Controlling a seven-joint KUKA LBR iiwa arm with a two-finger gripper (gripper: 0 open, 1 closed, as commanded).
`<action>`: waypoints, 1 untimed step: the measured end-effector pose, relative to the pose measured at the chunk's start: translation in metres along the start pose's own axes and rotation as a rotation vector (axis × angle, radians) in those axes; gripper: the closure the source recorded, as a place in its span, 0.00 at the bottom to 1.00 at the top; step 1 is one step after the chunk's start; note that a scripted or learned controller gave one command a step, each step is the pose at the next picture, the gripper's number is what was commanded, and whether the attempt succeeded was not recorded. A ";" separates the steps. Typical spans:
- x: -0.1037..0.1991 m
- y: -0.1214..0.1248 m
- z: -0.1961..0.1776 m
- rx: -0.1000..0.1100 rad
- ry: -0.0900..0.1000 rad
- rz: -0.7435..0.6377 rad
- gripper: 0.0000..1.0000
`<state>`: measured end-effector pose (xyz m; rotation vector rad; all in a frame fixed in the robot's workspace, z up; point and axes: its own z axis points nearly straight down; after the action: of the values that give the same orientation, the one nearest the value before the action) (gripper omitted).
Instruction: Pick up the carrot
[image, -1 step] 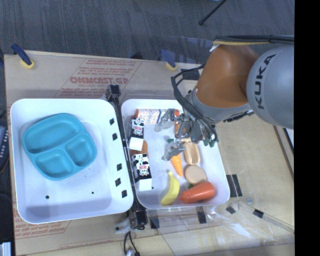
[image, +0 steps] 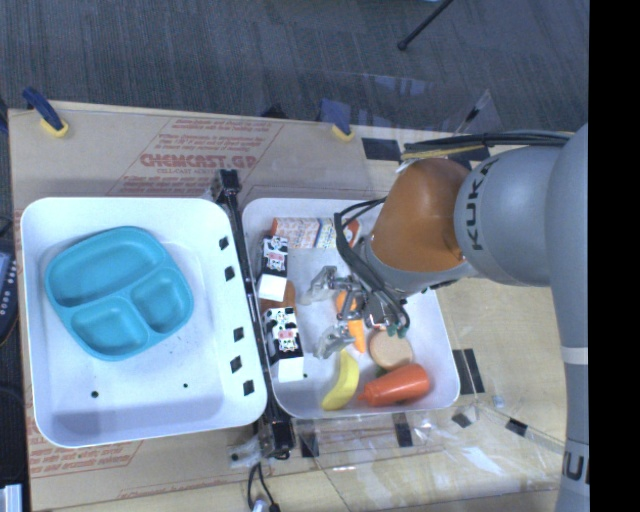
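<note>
Carrot (image: 395, 384) lies at the right bin's (image: 440, 330) near edge, a banana (image: 343, 380) touching its left end. I'd guess light, stiff, smooth plastic, so I'd pinch mid-body. Farther back, my gripper (image: 338, 310) hovers with fingers spread, grasping nothing.
</note>
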<state>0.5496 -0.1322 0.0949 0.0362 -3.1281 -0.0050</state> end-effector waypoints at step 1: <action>-0.006 0.002 -0.017 0.003 -0.015 -0.009 1.00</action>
<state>0.5556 -0.1306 0.1116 0.0511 -3.1425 -0.0009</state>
